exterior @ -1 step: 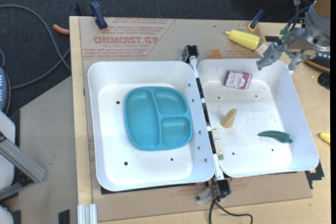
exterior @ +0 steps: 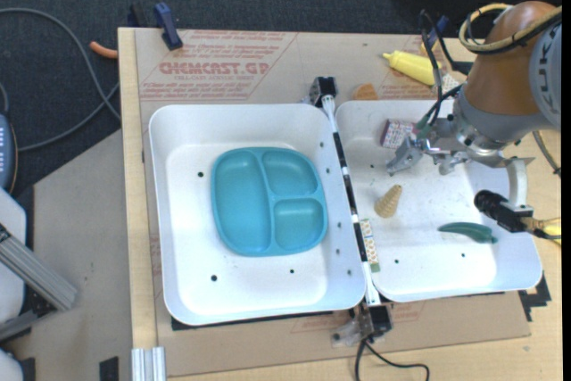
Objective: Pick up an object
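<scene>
From where I stand, the arm reaches in from the right over the right bin [exterior: 428, 274], with its gripper [exterior: 403, 161] low above the white floor near the back left part. I can't tell whether the gripper is spread or pressed together, and nothing is visibly held in it.

Three small things lie in that bin. A little purple and white box [exterior: 393, 134] sits just beside the gripper, toward the back wall. A tan cone [exterior: 388, 201] lies nearer the front, close to the gripper but apart from it. A green pod [exterior: 468, 232] lies flat toward the right side, well apart from the cone.

The left bin [exterior: 183, 285] holds a teal divided plate [exterior: 268, 201] in its middle. On the bench [exterior: 223, 71] behind the right bin lies a yellow banana [exterior: 410, 65]
</scene>
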Robot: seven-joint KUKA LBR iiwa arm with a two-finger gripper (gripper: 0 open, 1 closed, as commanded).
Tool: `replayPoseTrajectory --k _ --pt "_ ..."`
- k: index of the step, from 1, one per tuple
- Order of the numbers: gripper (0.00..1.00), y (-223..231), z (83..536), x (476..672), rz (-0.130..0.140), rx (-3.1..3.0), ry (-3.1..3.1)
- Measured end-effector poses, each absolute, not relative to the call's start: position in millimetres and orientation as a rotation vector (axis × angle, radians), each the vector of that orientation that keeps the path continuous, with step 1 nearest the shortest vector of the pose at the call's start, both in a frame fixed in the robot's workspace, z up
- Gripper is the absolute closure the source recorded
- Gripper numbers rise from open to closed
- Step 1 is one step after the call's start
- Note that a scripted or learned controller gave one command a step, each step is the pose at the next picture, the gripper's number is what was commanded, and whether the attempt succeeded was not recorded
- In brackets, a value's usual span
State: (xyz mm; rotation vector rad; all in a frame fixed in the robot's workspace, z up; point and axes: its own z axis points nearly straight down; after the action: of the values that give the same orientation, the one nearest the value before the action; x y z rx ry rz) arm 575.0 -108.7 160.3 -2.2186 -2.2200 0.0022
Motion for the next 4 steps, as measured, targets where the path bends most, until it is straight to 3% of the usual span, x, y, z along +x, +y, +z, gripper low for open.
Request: replayPoseTrajectory --k 1,2,3,4 --pt "0.0 -97 84 567.1 0.0 -2.222 -2.22" --pt "1.0 -97 94 567.6 -0.002 -2.225 -2.219" --pt "1.0 -24 185 590.6 -0.003 -2.22 -2.224" --pt "0.0 -24 185 590.0 0.0 -2.22 -2.222"
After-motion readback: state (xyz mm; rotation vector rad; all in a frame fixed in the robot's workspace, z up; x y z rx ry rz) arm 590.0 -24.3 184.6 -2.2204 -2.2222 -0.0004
